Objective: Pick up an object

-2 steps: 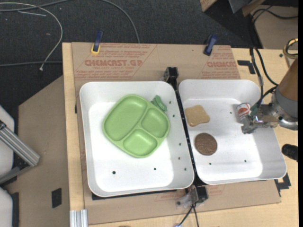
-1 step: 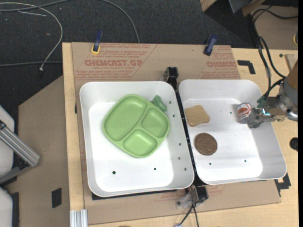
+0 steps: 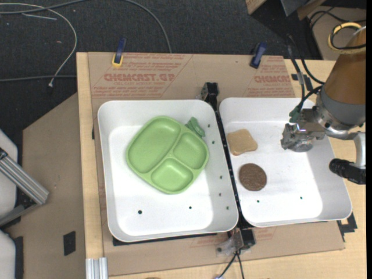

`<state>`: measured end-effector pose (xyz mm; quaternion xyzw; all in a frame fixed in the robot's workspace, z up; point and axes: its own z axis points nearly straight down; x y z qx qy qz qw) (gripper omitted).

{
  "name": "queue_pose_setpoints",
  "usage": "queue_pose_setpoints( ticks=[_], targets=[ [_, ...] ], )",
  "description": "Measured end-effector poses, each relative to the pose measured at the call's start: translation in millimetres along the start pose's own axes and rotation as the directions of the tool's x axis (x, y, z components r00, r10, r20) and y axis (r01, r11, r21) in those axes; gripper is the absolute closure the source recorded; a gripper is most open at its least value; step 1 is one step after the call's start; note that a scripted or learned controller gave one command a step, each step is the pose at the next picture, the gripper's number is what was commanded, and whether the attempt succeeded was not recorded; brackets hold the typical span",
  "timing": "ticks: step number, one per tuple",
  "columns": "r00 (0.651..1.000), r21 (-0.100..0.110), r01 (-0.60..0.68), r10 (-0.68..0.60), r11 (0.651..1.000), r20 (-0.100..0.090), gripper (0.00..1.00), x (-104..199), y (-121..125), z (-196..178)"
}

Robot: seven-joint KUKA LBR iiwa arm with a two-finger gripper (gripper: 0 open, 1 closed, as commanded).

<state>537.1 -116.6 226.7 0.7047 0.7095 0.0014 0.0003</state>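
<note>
White bins: two, side by side on the bench; left bin [image 3: 113, 173] and right bin [image 3: 325, 205].
Left bin: a green tray [image 3: 167, 154] with three compartments lies near its middle; a small green piece [image 3: 196, 127] touches the tray's far right edge.
Right bin: a tan slice [image 3: 241, 141] lies by the left wall, toward the far side; a brown disc [image 3: 253, 176] lies just nearer, also by the left wall, apart from the slice.
Arm: reaches in from the right, wrist over the far right part of the right bin.
Gripper [image 3: 299, 139]: seen from above over the right bin's floor, well apart from slice and disc; cannot tell how it is set, and nothing is seen in it.
Done: judging by this, nothing is lifted; every object rests on a bin floor.
Left: choose an object, likely slice or disc as the nearest, come down on it, close, raise it.
</note>
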Motion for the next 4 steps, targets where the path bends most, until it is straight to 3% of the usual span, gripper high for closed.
queue_pose_setpoints(
  ticks=[2,4],
  targets=[
    [1.000,0.000,0.000,0.000,1.000,0.000,1.00,102,23,-17],
    [1.000,0.002,-0.001,0.001,1.000,0.000,1.00,208,44,10]
  ],
)
